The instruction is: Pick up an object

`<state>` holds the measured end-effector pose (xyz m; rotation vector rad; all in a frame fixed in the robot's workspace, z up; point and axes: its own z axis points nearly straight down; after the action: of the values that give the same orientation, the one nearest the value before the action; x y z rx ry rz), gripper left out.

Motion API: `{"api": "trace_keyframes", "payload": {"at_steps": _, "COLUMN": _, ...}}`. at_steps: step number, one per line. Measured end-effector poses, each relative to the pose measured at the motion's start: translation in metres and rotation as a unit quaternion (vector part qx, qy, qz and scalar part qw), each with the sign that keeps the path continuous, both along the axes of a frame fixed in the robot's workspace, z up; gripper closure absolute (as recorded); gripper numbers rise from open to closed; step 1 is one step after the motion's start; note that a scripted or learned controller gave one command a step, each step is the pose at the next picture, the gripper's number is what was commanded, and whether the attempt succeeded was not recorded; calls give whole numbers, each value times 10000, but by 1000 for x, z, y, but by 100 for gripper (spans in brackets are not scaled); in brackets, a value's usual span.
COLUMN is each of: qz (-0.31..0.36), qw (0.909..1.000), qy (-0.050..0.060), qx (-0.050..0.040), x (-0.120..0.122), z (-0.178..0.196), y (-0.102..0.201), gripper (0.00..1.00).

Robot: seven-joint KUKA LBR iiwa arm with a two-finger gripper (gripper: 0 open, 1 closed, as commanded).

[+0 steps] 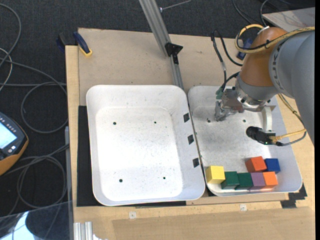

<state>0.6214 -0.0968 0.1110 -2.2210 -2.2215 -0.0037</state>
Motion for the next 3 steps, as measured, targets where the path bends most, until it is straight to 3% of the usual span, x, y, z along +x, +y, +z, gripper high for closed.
{"api": "trace_keyframes", "payload": {"at_steps": 2, "qz": 7, "qw": 10000, "qy": -42, "qx": -15, "x": 11, "z": 128, "y": 4, "gripper": 100}}
{"api": "trace_keyframes", "payload": {"at_steps": 3, "qz": 7, "qw": 10000, "qy": -23, "qx": -12, "x": 12, "z": 161, "y": 4, "gripper": 100}}
